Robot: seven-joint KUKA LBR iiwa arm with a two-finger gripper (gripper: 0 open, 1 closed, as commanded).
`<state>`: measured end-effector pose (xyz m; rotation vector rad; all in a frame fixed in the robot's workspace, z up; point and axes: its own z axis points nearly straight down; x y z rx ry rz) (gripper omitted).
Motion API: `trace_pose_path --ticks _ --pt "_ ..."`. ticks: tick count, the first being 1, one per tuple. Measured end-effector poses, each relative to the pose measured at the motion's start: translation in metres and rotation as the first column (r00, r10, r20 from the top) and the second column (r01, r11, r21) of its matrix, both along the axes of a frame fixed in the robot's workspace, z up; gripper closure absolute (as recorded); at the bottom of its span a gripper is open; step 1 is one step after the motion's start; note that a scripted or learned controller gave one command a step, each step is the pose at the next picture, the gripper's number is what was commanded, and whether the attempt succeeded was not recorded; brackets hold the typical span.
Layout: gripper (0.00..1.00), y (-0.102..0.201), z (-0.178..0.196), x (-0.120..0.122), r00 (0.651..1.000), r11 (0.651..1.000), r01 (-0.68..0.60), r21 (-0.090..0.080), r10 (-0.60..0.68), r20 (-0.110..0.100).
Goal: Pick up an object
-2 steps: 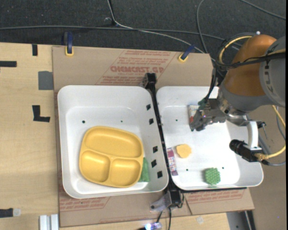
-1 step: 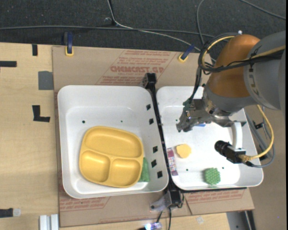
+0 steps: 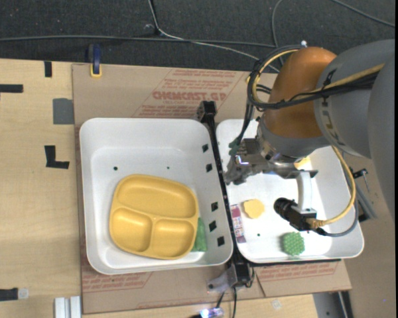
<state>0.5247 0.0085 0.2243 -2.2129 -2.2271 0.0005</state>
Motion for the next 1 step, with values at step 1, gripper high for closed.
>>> trace_pose_path --ticks 1 --pt "1.00 0.0563 -0.0111 -0.0044 1.000 1.000 -0.001 0.000 0.001 -0.002"
